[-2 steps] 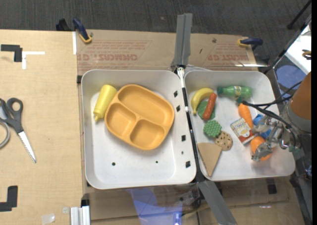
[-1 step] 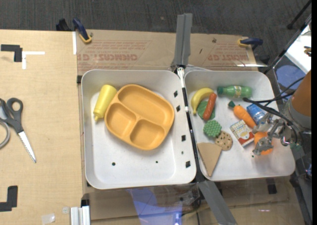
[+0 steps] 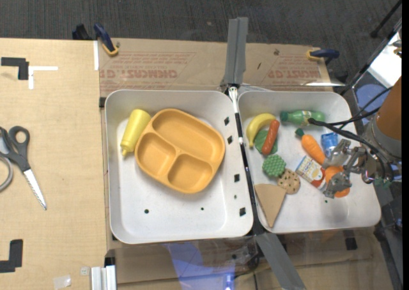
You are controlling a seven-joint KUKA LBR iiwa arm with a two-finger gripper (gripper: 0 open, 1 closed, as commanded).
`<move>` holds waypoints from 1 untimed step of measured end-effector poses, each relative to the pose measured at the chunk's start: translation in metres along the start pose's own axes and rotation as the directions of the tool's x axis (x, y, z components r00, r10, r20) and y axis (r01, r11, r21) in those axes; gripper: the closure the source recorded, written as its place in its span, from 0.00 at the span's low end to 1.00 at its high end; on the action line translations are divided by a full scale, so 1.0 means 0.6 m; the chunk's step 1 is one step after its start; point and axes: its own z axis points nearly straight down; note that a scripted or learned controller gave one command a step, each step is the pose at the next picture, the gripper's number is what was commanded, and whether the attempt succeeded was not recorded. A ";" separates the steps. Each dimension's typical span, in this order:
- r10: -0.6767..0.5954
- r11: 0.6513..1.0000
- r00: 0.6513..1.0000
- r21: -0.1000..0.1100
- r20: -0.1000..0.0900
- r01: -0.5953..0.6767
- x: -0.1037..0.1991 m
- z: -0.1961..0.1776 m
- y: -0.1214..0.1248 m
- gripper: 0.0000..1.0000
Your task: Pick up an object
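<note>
The right bin (image 3: 358, 215) holds several toy foods. Along its left side lie a banana (image 3: 256, 125), a red sausage (image 3: 271, 137), a green bumpy ball (image 3: 274, 166), a cookie (image 3: 289, 182) and a tan wedge (image 3: 271, 203). Further right are a green bottle (image 3: 301, 116), a carrot (image 3: 313, 147), a small carton (image 3: 308, 169) and a blue packet (image 3: 329, 141). My gripper (image 3: 335, 177) is low in the bin's right part, just past the carton and over an orange object (image 3: 342, 188), which it partly hides.
In the left bin (image 3: 172, 221) lie a yellow divided plate (image 3: 176, 149) and a yellow bottle (image 3: 134, 130). The bins meet at a raised divider (image 3: 239, 167). Scissors (image 3: 19, 161) lie on the bench at far left. Cables hang by the arm at the right.
</note>
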 end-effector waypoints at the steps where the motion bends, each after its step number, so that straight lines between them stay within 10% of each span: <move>1: -0.008 1.000 1.000 0.000 -0.003 0.008 0.031 0.027 0.094 1.00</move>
